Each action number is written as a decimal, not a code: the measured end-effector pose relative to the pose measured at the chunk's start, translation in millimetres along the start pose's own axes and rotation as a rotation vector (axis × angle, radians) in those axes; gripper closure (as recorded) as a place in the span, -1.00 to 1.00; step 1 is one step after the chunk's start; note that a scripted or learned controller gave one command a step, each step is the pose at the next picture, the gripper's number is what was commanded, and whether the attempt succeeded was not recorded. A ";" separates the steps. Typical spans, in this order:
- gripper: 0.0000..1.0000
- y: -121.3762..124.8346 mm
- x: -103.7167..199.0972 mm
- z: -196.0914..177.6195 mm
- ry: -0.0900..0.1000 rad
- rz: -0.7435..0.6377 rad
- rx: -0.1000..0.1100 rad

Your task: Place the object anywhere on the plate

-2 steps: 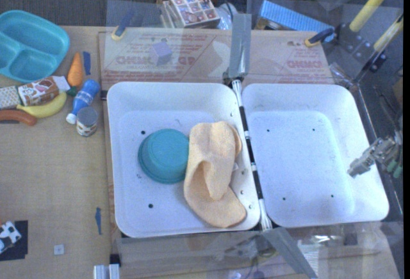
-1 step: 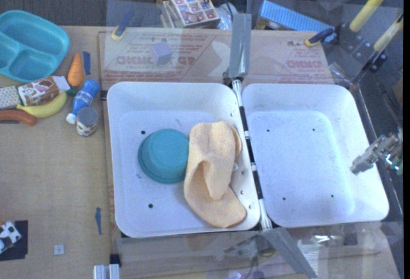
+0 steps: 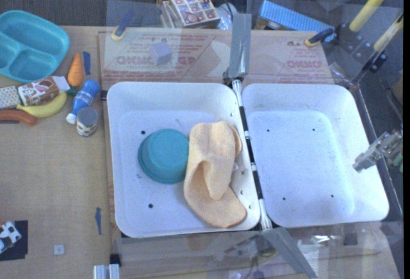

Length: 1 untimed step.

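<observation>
A round teal plate (image 3: 164,155) lies in the left bin (image 3: 122,143), left of the middle. A yellow cloth (image 3: 214,172) lies crumpled beside it on the right, and its left edge touches or slightly overlaps the plate's rim. The cloth reaches from the bin's middle down to the front right corner. My gripper (image 3: 366,160) hangs at the far right, over the right wall of the right bin (image 3: 301,95). It is well away from the cloth and the plate, and nothing shows between its tips.
On the bench to the left lie a blue divided tray (image 3: 29,44), a toy carrot (image 3: 76,70), a banana (image 3: 45,108), a small bottle (image 3: 83,98) and a can (image 3: 87,121). Boxes and clamps stand behind the bins.
</observation>
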State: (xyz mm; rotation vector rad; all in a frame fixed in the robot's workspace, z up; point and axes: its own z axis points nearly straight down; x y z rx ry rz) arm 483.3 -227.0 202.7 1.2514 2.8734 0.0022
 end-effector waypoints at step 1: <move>1.00 -0.1 -2.3 -9.3 -0.004 0.004 -0.002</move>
